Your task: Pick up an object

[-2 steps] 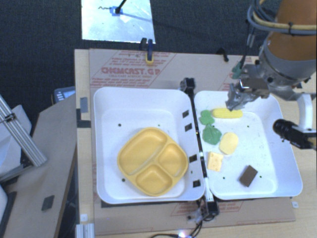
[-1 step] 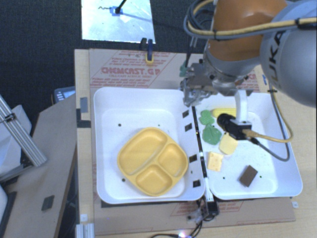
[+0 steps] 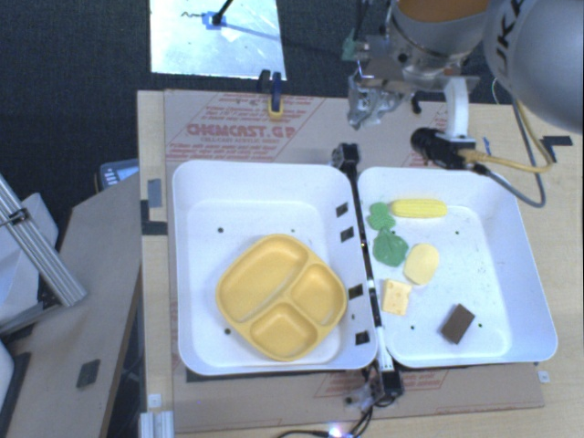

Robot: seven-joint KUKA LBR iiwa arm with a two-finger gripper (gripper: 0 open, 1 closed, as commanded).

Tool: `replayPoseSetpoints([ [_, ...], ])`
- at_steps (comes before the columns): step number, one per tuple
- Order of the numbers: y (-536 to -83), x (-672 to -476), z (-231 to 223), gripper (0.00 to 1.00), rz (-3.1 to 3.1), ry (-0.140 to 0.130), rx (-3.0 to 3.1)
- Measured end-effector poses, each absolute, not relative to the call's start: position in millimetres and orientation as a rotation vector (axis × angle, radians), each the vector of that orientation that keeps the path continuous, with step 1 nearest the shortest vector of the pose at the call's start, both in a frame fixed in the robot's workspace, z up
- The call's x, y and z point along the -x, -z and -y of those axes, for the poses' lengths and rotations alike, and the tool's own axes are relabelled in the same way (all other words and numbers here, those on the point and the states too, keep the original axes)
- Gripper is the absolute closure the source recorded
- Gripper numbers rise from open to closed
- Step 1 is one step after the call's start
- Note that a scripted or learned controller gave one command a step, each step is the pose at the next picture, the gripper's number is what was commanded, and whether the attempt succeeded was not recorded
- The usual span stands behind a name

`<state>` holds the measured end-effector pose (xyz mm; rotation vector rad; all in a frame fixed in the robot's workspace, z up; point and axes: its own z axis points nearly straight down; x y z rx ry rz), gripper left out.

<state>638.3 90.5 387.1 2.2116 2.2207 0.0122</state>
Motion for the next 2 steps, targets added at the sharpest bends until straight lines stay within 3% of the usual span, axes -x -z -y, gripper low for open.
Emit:
replayPoseSetpoints([
  [1,-320,-534.3,-125,1.00,-2.236,0.011,-2.218],
  [2,-366,-603.6,-162,1.00,-2.226,-0.014,-2.210],
])
